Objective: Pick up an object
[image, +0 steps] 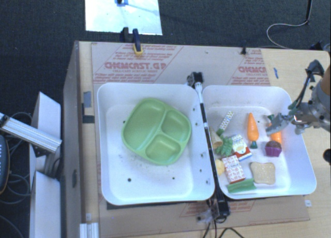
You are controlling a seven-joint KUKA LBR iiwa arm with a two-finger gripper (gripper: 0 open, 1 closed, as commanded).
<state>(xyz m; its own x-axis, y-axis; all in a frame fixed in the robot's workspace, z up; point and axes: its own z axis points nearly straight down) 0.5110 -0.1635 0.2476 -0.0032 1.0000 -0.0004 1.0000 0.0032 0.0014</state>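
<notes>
the gripper is seen low over the right bin, at its right side; whether it is apart or together cannot be told, and nothing is seen held in it. an orange piece lies just below it, with a purple piece beside that. a carrot lies just to the left, and bread, a red box and greens lie further off. a green tray rests in the left bin. no pick is judged done; grasping and lifting are left.
</notes>
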